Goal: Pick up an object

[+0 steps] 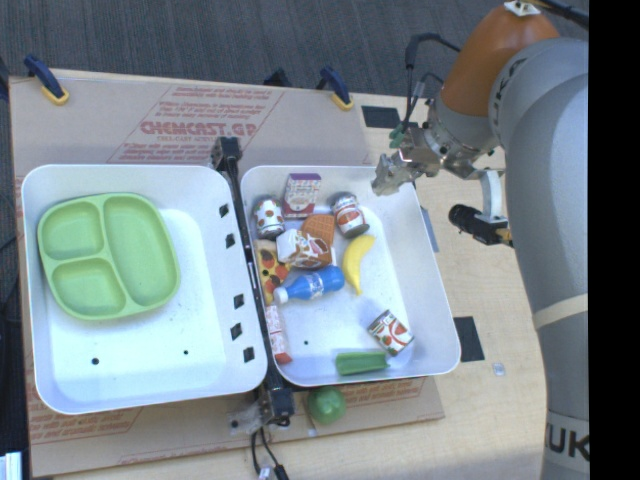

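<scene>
Way up on the right, the big grey arm hangs its gripper over the right bin's top corner, holding nothing. Best go straight down on the yellow banana lying mid-bin.

end effector low, arm bent

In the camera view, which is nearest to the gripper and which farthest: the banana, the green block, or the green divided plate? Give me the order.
From the gripper, at the right bin's upper right corner:
1. Banana, middle of the right bin.
2. Green block, at the right bin's bottom edge.
3. Green divided plate, in the left bin.
</scene>
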You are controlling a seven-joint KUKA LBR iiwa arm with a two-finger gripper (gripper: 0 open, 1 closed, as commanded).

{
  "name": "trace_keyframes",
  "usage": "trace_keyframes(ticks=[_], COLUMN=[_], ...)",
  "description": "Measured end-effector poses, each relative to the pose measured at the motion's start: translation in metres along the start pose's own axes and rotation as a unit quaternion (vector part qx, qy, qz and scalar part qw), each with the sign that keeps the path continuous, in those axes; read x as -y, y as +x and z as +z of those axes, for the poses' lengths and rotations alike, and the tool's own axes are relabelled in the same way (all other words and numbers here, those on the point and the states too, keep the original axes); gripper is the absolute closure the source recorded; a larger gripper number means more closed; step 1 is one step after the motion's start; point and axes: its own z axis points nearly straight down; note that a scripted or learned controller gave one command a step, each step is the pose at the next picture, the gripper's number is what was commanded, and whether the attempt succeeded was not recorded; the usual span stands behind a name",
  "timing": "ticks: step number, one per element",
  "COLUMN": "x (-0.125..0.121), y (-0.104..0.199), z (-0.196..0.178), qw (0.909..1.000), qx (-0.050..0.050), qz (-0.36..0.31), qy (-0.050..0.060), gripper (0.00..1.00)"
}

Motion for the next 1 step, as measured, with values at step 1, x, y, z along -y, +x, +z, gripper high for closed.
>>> trace_keyframes(ticks=[1], x=[-0.0007], y=[-0.0008], z=[-0.0021], qw=[1.0], qx=[0.001], qz=[0.0], qy=[-0.002], gripper=[0.0])
